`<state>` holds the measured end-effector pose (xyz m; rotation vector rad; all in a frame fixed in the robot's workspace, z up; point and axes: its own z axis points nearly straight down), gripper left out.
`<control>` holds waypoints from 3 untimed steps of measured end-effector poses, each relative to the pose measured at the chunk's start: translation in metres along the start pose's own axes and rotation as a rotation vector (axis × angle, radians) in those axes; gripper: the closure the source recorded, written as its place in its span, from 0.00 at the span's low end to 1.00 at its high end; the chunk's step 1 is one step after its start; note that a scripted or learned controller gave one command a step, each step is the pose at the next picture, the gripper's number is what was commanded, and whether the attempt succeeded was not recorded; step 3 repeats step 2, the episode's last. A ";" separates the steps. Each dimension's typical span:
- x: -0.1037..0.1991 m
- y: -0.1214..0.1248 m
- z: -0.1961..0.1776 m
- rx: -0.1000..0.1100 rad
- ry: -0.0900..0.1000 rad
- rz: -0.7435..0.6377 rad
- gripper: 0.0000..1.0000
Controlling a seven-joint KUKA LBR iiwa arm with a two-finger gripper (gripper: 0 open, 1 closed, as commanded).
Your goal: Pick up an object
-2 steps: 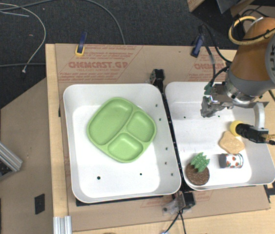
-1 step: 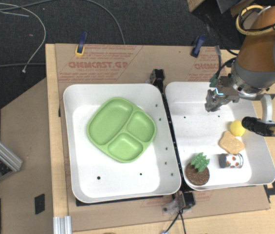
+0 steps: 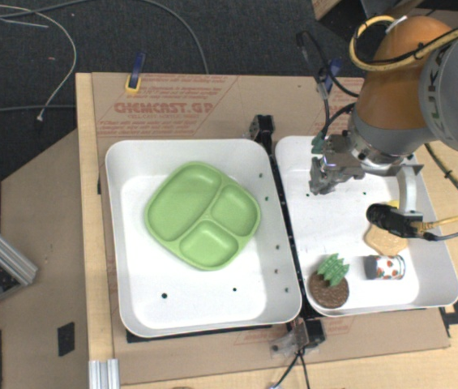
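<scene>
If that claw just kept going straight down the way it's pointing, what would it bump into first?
Most likely the bare white floor of the right bin. The claw points down over an open patch; the potted plant and toast sit off to the side, though depth is hard to judge.

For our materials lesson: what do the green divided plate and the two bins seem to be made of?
Green plate: probably moulded plastic, matte; uniform colour, rounded compartment ridges. Left bin and right bin: likely thin glossy plastic, with smooth white walls and rounded corners.
</scene>
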<state>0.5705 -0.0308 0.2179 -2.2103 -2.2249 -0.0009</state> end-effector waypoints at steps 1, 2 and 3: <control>0.054 -0.007 -0.010 -0.003 -0.002 0.000 1.00; 0.102 -0.033 -0.003 0.002 -0.001 0.001 1.00; 0.102 -0.033 -0.003 0.002 -0.001 0.001 1.00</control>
